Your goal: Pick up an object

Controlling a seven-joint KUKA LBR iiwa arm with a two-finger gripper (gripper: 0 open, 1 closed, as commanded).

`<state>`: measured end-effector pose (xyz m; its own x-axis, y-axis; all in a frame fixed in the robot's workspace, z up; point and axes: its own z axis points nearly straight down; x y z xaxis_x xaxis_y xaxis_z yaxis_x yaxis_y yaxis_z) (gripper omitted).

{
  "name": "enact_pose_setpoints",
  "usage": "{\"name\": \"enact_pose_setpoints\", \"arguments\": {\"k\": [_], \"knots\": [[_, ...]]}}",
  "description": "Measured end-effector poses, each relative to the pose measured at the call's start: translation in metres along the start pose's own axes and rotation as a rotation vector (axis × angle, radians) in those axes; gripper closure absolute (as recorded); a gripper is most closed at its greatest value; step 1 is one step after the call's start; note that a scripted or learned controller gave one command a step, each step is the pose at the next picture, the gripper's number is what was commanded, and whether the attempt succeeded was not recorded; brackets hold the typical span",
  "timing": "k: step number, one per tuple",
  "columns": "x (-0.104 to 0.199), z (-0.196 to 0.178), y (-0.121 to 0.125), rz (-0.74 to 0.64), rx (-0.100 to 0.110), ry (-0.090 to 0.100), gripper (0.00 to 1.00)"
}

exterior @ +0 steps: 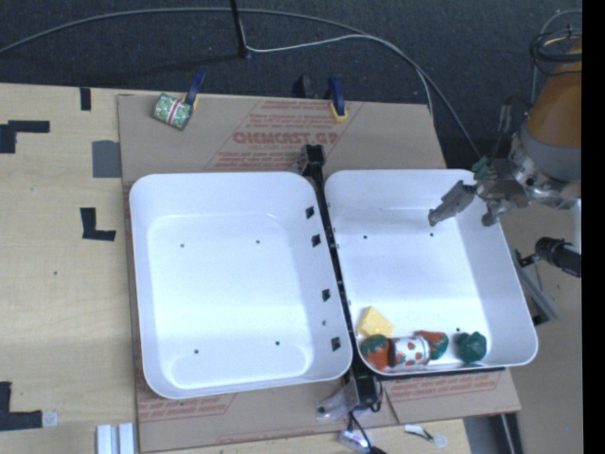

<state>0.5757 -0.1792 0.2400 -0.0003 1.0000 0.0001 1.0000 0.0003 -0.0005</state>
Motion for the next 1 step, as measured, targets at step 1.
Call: {"name": "enact_pose_setpoints", "arguments": {"k": [1], "knots": [[-0.0140,0.1511,-0.0356,0.002,0.012,0.003,0.00]]}}
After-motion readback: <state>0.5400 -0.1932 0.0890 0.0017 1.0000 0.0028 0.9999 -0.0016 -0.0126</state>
